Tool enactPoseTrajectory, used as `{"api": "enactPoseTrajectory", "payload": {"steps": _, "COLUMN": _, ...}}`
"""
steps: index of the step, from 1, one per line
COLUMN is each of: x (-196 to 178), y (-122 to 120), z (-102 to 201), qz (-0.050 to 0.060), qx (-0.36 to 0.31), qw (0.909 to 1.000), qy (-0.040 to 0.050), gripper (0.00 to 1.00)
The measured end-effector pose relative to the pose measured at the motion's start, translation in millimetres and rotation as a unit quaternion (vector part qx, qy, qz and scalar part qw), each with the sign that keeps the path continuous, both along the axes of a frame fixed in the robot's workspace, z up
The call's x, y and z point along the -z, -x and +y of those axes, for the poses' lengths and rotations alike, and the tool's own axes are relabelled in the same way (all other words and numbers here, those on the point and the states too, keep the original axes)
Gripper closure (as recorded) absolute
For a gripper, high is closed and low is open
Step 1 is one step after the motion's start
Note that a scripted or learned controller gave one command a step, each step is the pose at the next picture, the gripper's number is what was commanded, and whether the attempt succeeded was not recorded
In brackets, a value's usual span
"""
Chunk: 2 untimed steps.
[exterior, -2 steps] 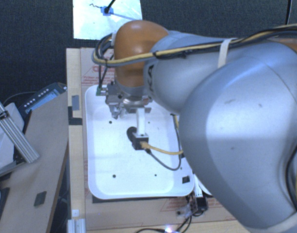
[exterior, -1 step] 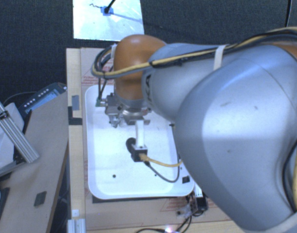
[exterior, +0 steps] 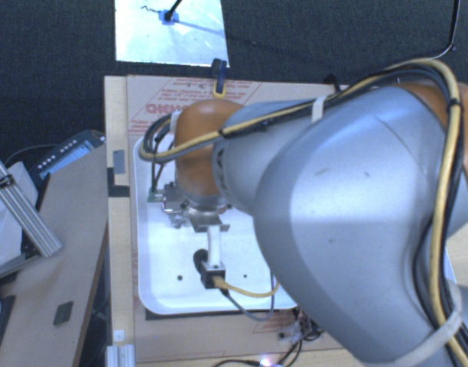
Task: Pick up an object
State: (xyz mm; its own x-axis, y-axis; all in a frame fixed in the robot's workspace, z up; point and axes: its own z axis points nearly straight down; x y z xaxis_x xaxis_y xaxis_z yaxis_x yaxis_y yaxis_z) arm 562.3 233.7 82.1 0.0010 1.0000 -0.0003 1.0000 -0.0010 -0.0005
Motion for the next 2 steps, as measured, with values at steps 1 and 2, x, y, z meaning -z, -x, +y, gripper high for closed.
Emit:
{"api": "enactPoseTrajectory", "payload": {"steps": 1, "x": -3, "y": -30, "z": 1, "qz": -0.002, "qx": -0.002, "qw": 1.0000, "qy": -0.0009, "gripper": 1.00}}
{"api": "enactPoseTrajectory", "payload": {"steps": 2, "x": -128, "y": -109, "z": 0, "qz": -0.010, "qx": -0.002, "qw": 0.9999, "qy": -0.0025, "gripper": 1.00}}
